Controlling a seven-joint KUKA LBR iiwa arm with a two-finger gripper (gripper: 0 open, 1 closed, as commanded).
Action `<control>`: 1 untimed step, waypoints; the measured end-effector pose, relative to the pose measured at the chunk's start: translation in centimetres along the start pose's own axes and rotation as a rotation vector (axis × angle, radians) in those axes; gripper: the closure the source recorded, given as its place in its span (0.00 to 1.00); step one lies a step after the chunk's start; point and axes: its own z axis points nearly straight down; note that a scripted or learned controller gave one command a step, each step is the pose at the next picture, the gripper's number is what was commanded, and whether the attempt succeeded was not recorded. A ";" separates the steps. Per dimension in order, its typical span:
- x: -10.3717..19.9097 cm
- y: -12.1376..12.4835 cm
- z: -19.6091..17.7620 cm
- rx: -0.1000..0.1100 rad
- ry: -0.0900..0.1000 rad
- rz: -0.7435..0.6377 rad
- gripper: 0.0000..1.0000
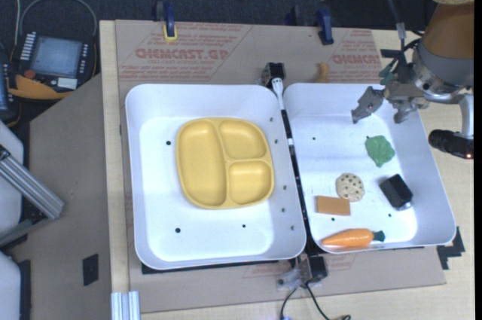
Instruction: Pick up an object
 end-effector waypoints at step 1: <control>0.0 0.3 -0.8 -0.014 -0.002 -0.003 0.00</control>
